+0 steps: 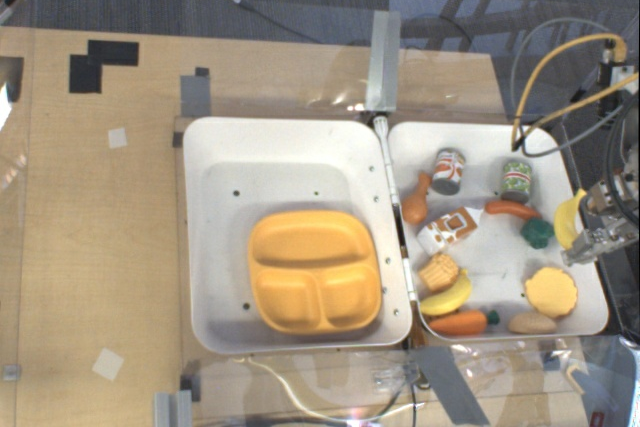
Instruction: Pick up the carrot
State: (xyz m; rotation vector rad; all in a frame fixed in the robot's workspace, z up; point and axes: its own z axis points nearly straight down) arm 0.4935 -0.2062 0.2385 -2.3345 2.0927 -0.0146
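The carrot is orange with a small green top at its right end. It lies flat along the front wall of the right bin, just under a banana. My gripper hangs over the right rim of that bin, well to the right of the carrot and further back. A yellow round piece and a tan potato-like piece lie between it and the carrot. Nothing of the carrot is hidden.
The right bin also holds two small cans, a drumstick, a sausage, a white and orange box, a green piece and a waffle-like block. A yellow divided tray sits in the left bin.
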